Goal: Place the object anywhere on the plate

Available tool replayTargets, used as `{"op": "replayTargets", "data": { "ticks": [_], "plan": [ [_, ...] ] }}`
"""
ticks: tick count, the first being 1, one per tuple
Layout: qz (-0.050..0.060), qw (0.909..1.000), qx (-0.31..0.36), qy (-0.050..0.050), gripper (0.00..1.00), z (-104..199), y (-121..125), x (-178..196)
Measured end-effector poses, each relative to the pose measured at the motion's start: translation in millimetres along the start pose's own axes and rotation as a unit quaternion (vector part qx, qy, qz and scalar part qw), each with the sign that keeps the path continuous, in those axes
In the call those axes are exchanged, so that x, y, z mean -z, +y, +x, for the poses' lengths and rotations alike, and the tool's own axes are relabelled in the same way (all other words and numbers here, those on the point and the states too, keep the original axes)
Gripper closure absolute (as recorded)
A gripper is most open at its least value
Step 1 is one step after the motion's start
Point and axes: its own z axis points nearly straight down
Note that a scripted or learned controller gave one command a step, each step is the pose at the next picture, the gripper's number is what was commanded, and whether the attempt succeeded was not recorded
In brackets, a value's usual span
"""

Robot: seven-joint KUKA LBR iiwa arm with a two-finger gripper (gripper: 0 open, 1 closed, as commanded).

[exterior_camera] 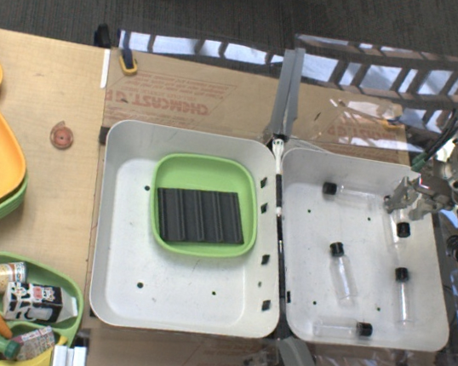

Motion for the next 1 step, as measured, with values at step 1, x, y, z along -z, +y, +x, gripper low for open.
{"op": "replayTargets", "data": {
  "ticks": [1],
  "plan": [
    [0.0, 0.9946, 0.104, 0.001, 1.0, 42.6, -40.1, -8.6]
  ]
}}
